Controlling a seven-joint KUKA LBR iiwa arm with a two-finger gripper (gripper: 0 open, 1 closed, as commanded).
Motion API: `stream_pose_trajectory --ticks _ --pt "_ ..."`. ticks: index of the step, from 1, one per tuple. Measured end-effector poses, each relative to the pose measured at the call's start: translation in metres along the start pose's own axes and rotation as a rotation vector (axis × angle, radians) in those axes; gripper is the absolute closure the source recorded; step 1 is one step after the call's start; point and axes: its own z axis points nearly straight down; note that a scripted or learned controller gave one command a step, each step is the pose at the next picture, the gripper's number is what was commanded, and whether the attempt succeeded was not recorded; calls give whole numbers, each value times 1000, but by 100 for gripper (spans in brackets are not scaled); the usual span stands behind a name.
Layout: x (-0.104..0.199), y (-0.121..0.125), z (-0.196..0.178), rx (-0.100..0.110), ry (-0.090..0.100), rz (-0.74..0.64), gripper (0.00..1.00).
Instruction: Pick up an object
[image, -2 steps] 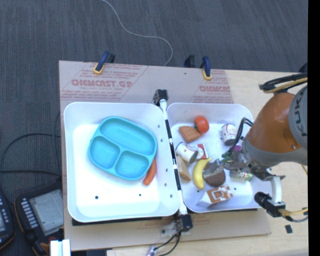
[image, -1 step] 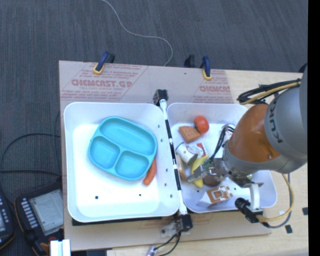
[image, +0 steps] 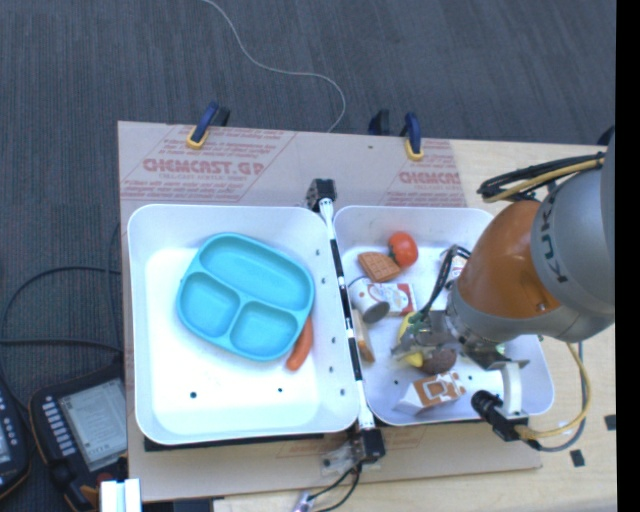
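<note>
The right bin (image: 520, 395) holds a jumble of small objects: a red tomato-like ball (image: 403, 247), a brown waffle piece (image: 379, 266), a red and white packet (image: 388, 296), a grey rounded piece (image: 375, 312) and a white card with an orange print (image: 436, 391). My gripper (image: 425, 345) reaches down among them near a brown lump (image: 438, 359) and something yellow (image: 408, 325). The orange wrist band and grey arm body hide most of the bin's right side.
The left bin (image: 160, 400) holds a blue three-compartment plate (image: 246, 296) with an orange carrot-like stick (image: 300, 347) lying against its right edge. A black and white divider bar (image: 340, 290) runs between the bins. Cables trail at the bench's right front.
</note>
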Motion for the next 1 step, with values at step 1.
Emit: stream_pose_trajectory --ticks 1 --pt "59 61 -83 14 1 -2 100"
